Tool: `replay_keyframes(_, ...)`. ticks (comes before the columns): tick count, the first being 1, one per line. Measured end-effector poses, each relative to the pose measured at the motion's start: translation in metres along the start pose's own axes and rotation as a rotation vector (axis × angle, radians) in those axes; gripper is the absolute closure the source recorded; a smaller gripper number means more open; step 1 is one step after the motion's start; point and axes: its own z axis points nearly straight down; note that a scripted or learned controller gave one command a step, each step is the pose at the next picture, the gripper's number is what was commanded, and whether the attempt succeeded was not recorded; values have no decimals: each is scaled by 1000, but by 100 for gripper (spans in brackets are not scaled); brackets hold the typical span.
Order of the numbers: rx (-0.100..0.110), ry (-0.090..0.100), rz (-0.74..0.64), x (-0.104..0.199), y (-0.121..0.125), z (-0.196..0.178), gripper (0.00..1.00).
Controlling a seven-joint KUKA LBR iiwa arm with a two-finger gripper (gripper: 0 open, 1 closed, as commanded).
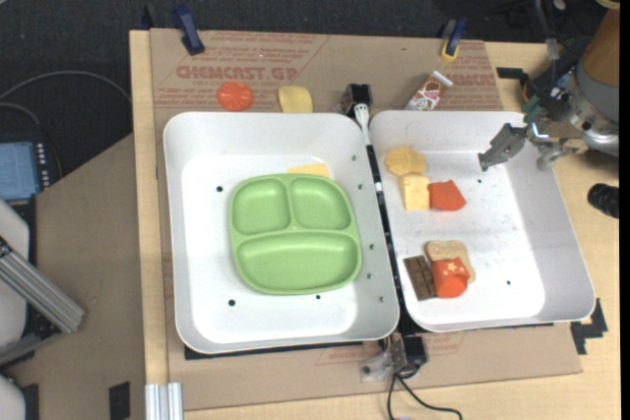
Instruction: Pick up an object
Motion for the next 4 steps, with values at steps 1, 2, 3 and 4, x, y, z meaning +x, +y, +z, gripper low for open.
replay_keyframes(1, 9, 4, -4, 37, 32, 92, 0)
replay_keyframes(2, 7, 2, 1, 40, 13, 163, 0)
replay_keyframes(3, -4, -1, -2, 45, 55, 159, 0)
replay_keyframes(4, 7, 2, 2, 48, -1, 160, 0)
